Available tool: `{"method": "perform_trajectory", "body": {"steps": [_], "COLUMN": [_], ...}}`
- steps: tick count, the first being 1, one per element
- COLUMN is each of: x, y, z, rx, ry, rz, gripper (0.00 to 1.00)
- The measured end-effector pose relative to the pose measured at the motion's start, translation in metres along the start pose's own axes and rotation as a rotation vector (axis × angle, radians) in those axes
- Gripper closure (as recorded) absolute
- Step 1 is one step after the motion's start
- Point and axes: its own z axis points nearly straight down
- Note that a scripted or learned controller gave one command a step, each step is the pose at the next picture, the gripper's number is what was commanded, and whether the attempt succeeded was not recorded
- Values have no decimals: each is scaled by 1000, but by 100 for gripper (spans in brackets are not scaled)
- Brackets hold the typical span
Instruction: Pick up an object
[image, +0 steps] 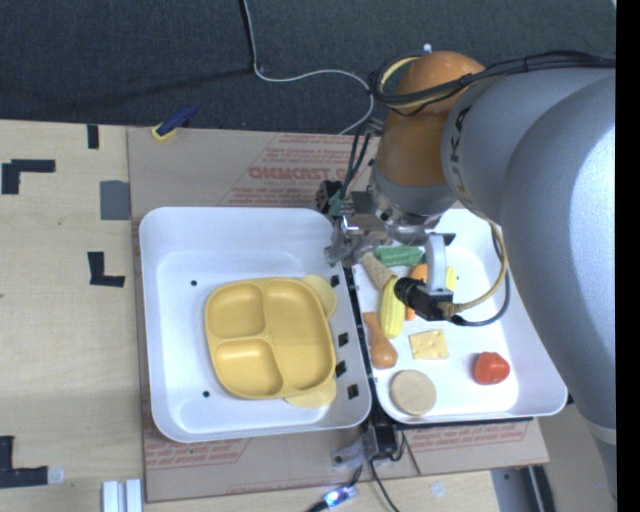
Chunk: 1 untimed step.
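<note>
Several toy foods crowd the right bin, where our gripper hangs low over the corn and carrot, likely lining up a pick. We cannot tell its state. A yellow tray fills the left bin.

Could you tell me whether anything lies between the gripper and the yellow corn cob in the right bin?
Nothing visible does. The two-finger gripper sits in the right white bin, directly above the yellow corn cob; the black cable loops to the cob's right, and the orange carrot-like piece lies beside it.
</note>
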Motion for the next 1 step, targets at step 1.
{"method": "perform_trajectory", "body": {"steps": [1], "x": [-1], "y": [10], "z": [-14], "rx": [-1], "ry": [-2], "rz": [6], "gripper": [100]}}
